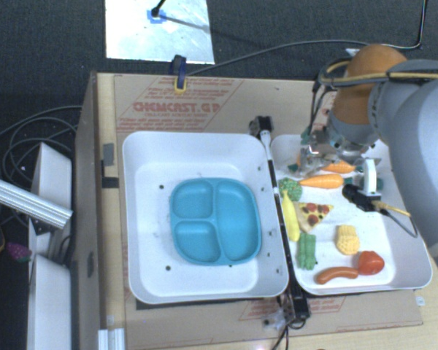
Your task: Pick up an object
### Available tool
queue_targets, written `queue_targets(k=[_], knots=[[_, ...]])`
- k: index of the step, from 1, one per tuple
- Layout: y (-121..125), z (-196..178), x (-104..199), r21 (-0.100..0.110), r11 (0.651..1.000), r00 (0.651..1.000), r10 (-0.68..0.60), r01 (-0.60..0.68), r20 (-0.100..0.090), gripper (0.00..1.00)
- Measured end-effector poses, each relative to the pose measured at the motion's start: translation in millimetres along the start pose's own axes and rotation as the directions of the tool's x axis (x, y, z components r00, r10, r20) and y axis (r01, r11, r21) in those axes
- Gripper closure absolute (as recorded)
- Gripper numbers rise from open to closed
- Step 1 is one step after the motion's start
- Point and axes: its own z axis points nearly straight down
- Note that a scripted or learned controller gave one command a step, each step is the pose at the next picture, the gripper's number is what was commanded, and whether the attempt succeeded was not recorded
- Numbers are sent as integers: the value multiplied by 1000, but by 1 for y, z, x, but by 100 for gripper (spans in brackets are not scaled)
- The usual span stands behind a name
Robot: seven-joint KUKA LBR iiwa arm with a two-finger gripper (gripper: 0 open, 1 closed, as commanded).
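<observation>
Bins sit side by side on the bench. Left bin (142,195) holds a blue divided plate (214,220), lying flat near its middle. Right bin (416,265) carries toy food: broccoli (290,189), a yellow banana (289,216), a green pod (306,250), a pizza slice (314,213), a carrot (322,182), corn (345,239), a sausage (336,274) and a red pepper (371,262). Above the carrot, at the bin's far end, hangs the gripper (314,154); whether it is clenched or released cannot be told, and nothing is visibly caught in it.
</observation>
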Motion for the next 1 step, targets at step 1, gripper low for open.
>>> queue_targets(k=[1], knots=[[2,-2,-1,-8,1000,1000,-1,1,2,0]])
